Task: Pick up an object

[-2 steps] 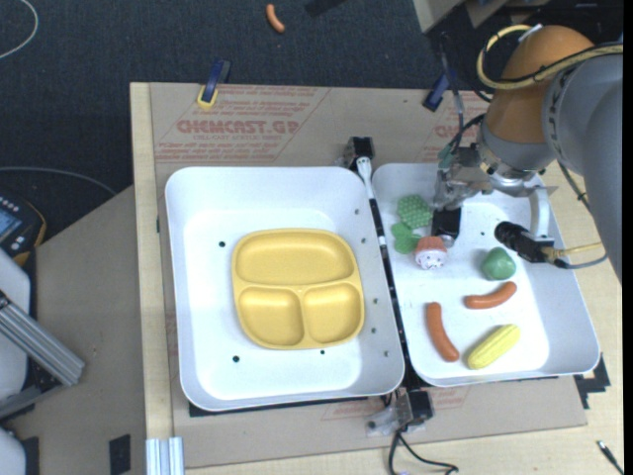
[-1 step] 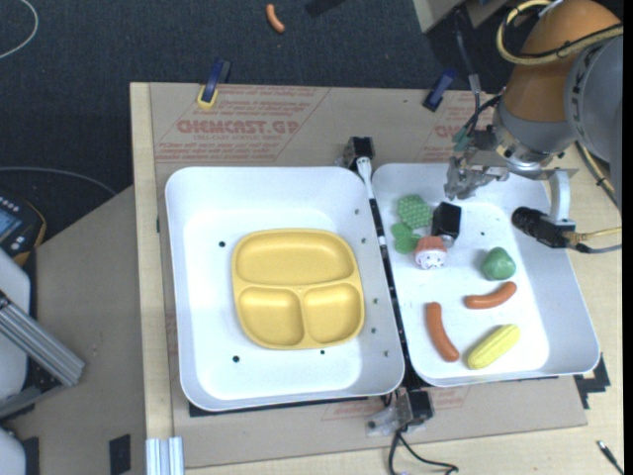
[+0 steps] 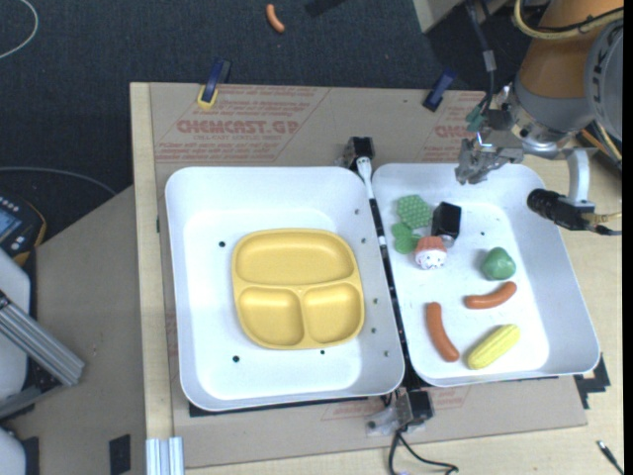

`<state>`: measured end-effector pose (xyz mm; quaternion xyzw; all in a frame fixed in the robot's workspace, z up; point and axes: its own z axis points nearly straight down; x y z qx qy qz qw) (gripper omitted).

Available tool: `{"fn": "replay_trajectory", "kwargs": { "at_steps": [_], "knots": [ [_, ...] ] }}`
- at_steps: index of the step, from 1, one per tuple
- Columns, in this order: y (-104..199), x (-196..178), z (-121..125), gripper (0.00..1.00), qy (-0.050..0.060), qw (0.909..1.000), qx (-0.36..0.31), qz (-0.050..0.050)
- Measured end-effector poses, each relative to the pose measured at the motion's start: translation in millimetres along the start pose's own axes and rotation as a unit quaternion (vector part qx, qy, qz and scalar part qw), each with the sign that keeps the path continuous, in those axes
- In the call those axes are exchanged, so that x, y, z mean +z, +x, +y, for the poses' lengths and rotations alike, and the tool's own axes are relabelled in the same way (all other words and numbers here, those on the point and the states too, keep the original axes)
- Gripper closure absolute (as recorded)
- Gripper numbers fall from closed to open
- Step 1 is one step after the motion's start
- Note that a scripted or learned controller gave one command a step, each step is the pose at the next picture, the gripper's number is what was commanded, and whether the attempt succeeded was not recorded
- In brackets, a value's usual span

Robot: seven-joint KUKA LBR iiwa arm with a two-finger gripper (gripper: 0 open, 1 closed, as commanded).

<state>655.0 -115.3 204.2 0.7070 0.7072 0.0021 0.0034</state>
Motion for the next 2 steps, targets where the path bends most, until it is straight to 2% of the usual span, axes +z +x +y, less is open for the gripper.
{"fn": "replay_trajectory", "kwargs": {
  "at_steps": [1, 2],
  "knots": [
    [-0.2, -22.9, 1.3, 1.0, 0.001, 1.0, 0.0, 0.0],
    [49.3, -14.2, 0.5, 1.0, 0.005, 1.0, -0.002, 0.002]
  ]
}}
